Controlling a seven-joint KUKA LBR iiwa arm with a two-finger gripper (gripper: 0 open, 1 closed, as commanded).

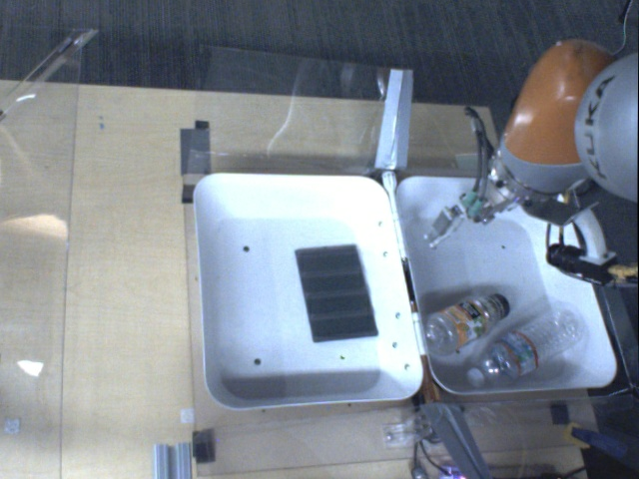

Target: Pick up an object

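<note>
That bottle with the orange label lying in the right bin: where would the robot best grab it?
Probably across the middle of the orange-label bottle, coming straight down from above. It lies on its side, slanted, with its cap toward the left bin. A clear bottle lies close along its lower side, so the space there looks tight.

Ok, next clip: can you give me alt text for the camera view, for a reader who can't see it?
A grey-and-orange robot arm reaches in from the right, its gripper over the far end of the right bin, where two clear plastic bottles lie side by side near the front. The left bin holds a flat black ribbed block.
</note>
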